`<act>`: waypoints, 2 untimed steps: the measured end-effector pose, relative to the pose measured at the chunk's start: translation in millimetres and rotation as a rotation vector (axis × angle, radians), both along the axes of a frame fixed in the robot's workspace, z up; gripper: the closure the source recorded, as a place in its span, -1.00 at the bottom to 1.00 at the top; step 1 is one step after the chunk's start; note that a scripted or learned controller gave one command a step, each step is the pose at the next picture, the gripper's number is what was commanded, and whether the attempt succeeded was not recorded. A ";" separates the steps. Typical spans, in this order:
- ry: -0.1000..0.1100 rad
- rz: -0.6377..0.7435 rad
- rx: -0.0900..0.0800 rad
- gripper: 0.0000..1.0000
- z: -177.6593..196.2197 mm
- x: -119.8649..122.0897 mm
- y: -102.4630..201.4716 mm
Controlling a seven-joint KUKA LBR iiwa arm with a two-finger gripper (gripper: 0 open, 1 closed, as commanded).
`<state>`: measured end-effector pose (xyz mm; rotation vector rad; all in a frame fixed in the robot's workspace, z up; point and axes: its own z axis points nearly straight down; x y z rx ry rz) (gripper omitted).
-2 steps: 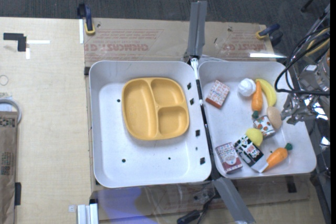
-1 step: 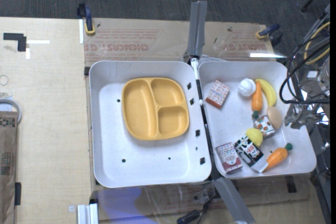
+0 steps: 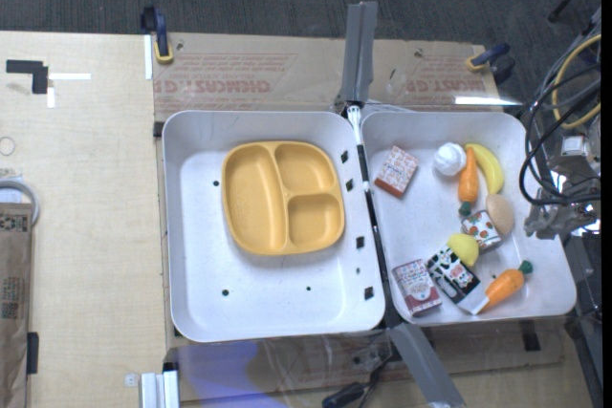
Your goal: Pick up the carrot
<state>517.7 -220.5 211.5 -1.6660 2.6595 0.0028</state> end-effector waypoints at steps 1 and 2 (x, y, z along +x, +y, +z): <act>0.000 0.128 -0.001 1.00 4.9 -36.4 -0.4; -0.001 0.464 0.000 1.00 0.1 -32.5 4.6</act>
